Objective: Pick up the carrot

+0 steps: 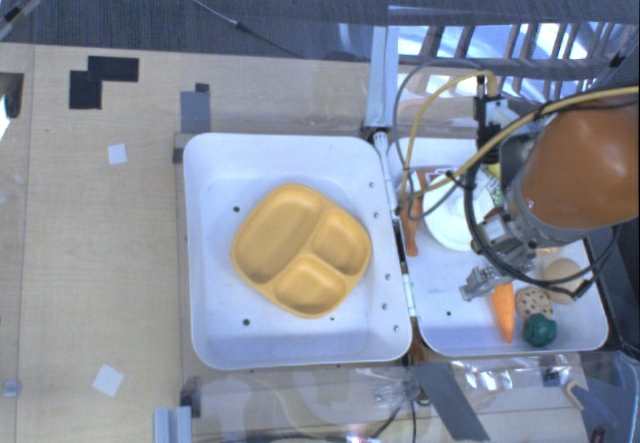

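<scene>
Currently, we record the following conditions and risks.

1. The carrot lies in the right bin, near its front wall, pointed end toward the front.
2. The gripper hangs just beside the carrot's thick end, on its left. We cannot tell whether it is wide or narrow, as the arm's orange band and its cables cover much of it. Nothing is visibly held.
3. A small biscuit-like item and a green object sit just beside the carrot on its right. A pale rounded item lies behind them, and a white plate sits toward the back of the bin.
4. The left bin holds a yellow divided tray, well apart from the work area.
5. Risk: we judge the gripper offset from the carrot's axis. A descent from here could strike the thick end and roll the carrot.
6. Risk: the tapered shape could slip out of a closing grip.
7. Risk: the close neighbours could be caught or pushed instead of the carrot.
</scene>
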Robot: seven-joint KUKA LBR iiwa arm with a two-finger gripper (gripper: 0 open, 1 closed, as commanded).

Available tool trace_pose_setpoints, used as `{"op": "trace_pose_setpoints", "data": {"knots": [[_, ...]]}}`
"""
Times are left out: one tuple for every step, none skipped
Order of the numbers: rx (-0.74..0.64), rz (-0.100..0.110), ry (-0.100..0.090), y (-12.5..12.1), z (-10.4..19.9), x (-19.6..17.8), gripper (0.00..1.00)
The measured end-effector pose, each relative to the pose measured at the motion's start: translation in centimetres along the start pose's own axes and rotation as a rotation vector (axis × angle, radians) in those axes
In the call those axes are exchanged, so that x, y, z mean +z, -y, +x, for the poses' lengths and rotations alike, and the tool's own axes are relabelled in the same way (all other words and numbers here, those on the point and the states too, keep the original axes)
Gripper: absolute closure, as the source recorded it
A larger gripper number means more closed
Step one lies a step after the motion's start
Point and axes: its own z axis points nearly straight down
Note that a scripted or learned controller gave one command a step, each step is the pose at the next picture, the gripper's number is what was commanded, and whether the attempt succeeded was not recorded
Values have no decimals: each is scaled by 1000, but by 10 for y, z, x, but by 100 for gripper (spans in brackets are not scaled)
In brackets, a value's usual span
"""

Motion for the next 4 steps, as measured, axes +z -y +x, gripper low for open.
{"op": "trace_pose_setpoints", "data": {"knots": [[-88, -2, 1, 38, 19, 17, 100], [53, 3, -5, -9, 50, 112, 100], [176, 3, -2, -10, 42, 43, 100], [-74, 1, 1, 60, 19, 16, 100]]}}
